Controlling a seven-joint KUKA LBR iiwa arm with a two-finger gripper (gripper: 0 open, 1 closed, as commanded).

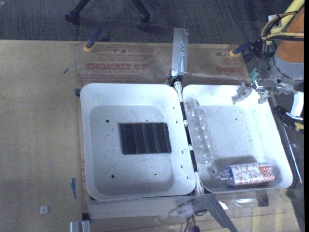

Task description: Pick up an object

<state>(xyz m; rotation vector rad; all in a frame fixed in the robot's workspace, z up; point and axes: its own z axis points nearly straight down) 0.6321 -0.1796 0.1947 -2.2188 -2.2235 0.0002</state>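
A clear plastic bottle [199, 129] lies lengthwise along the left wall of the right bin [251, 124]. A red-and-white patterned can [248, 174] lies on its side near that bin's front edge. A dark ribbed rectangular piece [145, 138] rests flat in the middle of the left bin [96, 129]. My gripper [251, 92] hangs above the right bin's back right corner, its two fingers spread apart with nothing between them. It is well clear of the bottle and the can.
The arm's orange band [292, 52] and yellow cables [280, 25] are at the top right. Blue-and-yellow clamps [92, 40] hold a clear sheet behind the bins. A metal strip [179, 52] stands at the bins' back junction. A tripod's legs [111, 4] spread on the floor.
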